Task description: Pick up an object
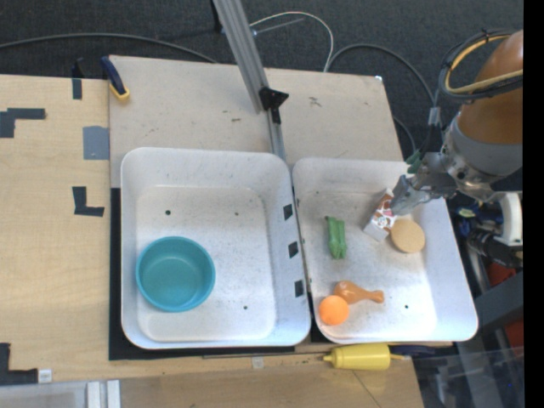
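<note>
Wooden bench [51,228] across the left and lower frame, dark carpet along the top, pale board under two white bins side by side.

Left bin [204,164], centre-left: one teal bowl [176,273] in its lower left corner.

Right bin [442,313], centre-right: five loose things. One green piece [337,237] upright near its left wall. One tan disc [407,235] toward the right wall. One white packet [382,217] with red print, touching the disc's upper left. One orange ball [334,311] at lower left, just beside one tan peg-like toy [360,293].

Grey arm with orange band [497,83] entering from the upper right. Gripper [408,195] low over the right bin's upper right part, tip pointing down-left at the packet's top end. Fingers too blurred to read: spread or pressed together, cannot tell. Nothing visibly pinched.

Nearest candidate: the packet, directly below-left of the tip, long axis tilted from upper right to lower left. Disc next nearest, just below the tip.

One yellow bottle [361,357] lying outside, against the right bin's lower rim. One yellow-and-blue clamp [116,78] at upper left.
</note>
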Available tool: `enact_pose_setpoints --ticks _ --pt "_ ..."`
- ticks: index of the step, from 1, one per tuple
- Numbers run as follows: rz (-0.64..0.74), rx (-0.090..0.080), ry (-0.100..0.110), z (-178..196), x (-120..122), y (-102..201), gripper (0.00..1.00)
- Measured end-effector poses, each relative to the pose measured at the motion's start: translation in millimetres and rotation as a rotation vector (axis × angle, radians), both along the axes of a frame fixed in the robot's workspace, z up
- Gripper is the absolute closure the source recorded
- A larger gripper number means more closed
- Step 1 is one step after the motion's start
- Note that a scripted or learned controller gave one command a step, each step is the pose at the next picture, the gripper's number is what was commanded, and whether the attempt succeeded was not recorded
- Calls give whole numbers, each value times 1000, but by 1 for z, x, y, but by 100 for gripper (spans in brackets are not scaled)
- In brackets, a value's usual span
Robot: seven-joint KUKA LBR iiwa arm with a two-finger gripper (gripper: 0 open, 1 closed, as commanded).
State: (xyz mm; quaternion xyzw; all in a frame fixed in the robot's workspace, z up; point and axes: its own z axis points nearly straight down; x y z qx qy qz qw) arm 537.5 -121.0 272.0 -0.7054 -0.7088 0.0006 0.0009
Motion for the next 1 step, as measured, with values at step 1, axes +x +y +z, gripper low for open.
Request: enact_pose_setpoints --ticks 1 --pt "1 1 1 -18 -1 53 100"
